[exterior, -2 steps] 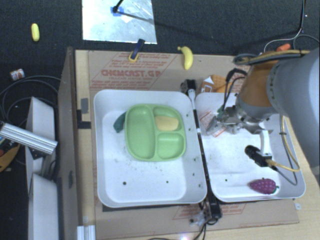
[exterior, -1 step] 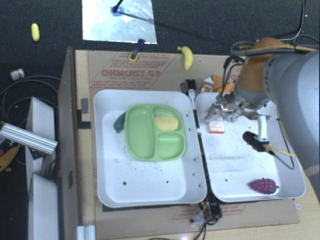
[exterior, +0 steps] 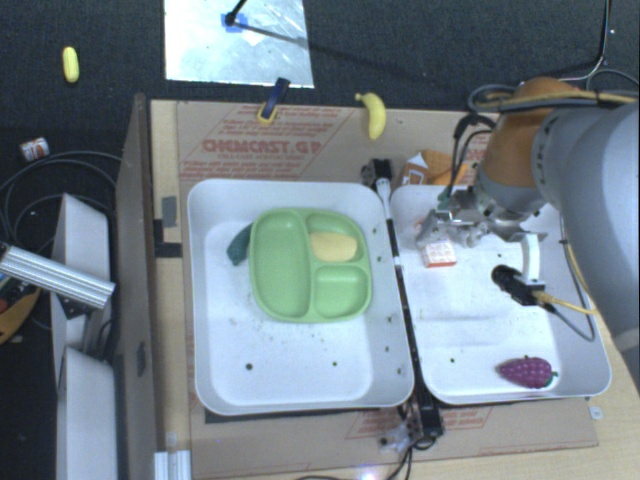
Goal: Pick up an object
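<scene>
grey arm bent over right bin, gripper above small carton

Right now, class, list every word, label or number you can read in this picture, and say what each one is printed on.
"CHEMCAST GP": red print on the brown cardboard sheet under the bins, behind the left bin.
More red print on the same cardboard along its near edge: too small to read.
The small red and white packet in the right bin: markings too blurred to read.

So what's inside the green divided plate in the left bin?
The green divided plate holds one pale yellow object in its upper right compartment; its other two compartments look bare. A dark green item lies beside the plate's left edge, partly hidden by the rim.
</scene>
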`<control>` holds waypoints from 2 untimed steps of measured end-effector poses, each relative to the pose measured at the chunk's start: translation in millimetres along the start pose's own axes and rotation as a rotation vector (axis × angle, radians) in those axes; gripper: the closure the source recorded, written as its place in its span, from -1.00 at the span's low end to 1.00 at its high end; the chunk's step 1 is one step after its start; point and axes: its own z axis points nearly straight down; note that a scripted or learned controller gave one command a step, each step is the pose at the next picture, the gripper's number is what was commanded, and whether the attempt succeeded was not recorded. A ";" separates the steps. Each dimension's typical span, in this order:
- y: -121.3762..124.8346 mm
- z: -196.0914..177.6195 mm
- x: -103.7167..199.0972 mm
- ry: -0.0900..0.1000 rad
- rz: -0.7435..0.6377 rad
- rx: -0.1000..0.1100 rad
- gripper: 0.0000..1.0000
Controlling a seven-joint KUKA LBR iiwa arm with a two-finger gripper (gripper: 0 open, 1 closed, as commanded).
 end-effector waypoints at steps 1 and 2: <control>4.7 -0.4 -7.9 0.000 0.000 -0.001 -1.00; 4.1 0.3 9.4 0.000 -0.004 0.001 -1.00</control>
